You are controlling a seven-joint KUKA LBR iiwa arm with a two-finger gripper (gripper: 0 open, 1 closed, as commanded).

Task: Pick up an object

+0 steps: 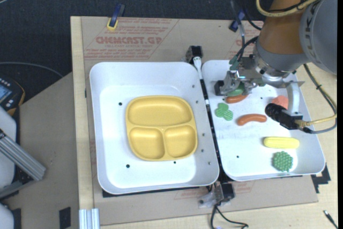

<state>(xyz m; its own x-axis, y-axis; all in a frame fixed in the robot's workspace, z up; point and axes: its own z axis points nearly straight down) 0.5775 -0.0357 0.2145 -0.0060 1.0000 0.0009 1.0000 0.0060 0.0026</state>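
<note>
Camera view, from above at a slant: the grey-and-orange arm's two-finger gripper (234, 87) is low in the right shallow white plastic bin (244, 166), at its upper-left part. Directly under the tips lies an orange-brown toy sausage (236, 98), partly covered by the tool. Whether it's gripped or just touched, can't tell; finger spread also can't tell, too much hardware in the way.

Step in hand, by my read: the grasp attempt on that sausage, arm down at pick height. Next move calls for a firm close on it, then a straight lift clear of the bin wall w/o dragging neighbours.

Right bin contents, rel. to gripper: green leafy toy vegetable (223, 112) just below-left; second orange toy sausage (251, 119) below-right, near; salmon-pink toy piece (280, 101) to the right, partly behind the arm's black fitting; yellow toy corn cob (281, 142) further below-right; green bumpy round toy (282, 160) farthest, near the bin's lower edge.

Left shallow white plastic bin (107, 83), well left of gripper: holds a yellow three-compartment plastic tray (161, 127), nothing in its compartments.
</note>
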